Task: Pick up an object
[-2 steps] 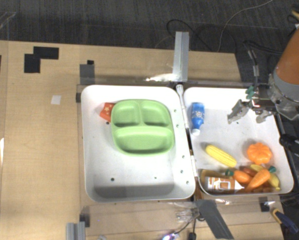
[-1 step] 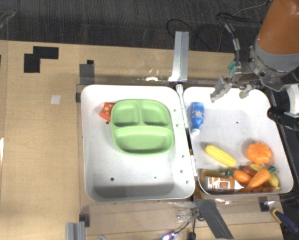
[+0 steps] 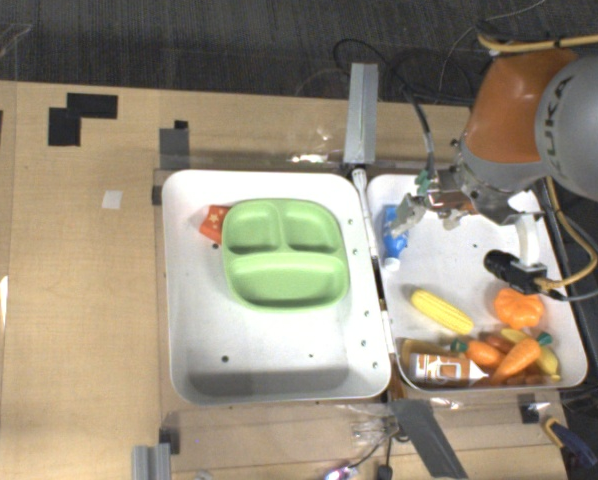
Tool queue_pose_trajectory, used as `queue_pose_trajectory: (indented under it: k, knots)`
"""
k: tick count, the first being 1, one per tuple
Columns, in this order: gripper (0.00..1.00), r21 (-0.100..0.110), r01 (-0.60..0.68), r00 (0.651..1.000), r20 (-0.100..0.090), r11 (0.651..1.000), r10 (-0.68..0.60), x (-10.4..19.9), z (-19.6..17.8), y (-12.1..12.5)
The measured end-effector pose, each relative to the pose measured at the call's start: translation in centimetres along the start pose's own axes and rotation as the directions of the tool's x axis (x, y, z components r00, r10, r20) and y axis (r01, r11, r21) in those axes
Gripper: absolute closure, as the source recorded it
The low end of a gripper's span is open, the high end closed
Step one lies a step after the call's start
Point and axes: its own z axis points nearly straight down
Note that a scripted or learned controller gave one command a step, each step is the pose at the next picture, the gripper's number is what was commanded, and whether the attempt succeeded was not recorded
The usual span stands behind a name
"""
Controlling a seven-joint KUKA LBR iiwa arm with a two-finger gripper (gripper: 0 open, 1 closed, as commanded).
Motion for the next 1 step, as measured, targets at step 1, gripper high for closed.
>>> queue_pose_trajectory:
  k: [1]
  knots:
    - [0.0,-0.01,-0.036,0.999,0.002,0.999,0.036,-4.58,9.6,0.28]
